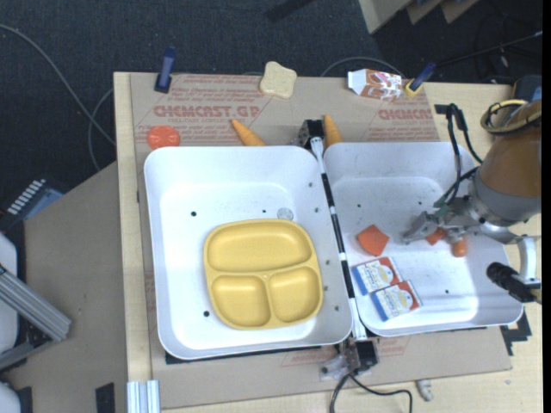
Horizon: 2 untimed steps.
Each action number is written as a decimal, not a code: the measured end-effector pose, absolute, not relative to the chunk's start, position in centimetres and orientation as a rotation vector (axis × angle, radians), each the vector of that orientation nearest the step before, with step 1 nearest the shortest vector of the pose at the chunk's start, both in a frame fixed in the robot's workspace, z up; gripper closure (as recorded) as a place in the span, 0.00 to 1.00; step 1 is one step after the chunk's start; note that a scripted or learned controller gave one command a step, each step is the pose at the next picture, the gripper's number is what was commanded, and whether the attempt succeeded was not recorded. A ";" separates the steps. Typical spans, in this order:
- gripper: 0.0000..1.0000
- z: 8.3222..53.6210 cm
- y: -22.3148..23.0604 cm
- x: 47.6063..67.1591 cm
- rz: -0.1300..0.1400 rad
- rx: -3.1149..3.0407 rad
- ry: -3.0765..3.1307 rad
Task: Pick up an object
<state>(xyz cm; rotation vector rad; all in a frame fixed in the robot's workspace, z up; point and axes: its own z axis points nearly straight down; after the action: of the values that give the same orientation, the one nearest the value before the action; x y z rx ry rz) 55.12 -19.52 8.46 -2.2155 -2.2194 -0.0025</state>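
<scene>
- Camera view, looking down at a slant on two shallow white bins side by side on a brown bench top.
- Left bin (172,196): holds a yellow divided plate (263,272) with three compartments, lying flat in the lower middle of the frame.
- Right bin (387,166): holds an orange block (373,240) near its left wall, and two small cartons (385,287) with blue and red print, lying side by side just below the block.
- Arm (508,175) reaching in from the right edge of the frame, orange band above the wrist, over the right half of the right bin.
- Gripper (435,229) low over the floor of the right bin, right of the orange block and apart from it; cannot tell whether open or closed, tips blurred into metal parts.
- Small orange piece (458,247) just beside the gripper tips, lower right of them; cannot tell whether touching.
- Behind the bins, on the bench top at the upper part of the frame: a slice of toy bread (277,78), a small white and red carton (375,83), two orange carrot-like pieces (248,133), a round orange disc (162,136) at upper left, a blue clip (164,69).
</scene>
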 end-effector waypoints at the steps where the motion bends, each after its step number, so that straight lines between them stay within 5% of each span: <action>1: 1.00 9.5 -19.6 55.2 -0.002 -2.221 -2.220; 2: 0.00 9.4 -19.6 55.2 -0.002 -2.220 -2.220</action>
<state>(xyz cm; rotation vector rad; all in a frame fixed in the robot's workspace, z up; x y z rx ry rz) 55.16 -19.62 9.44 -2.2202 -2.2204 -0.0021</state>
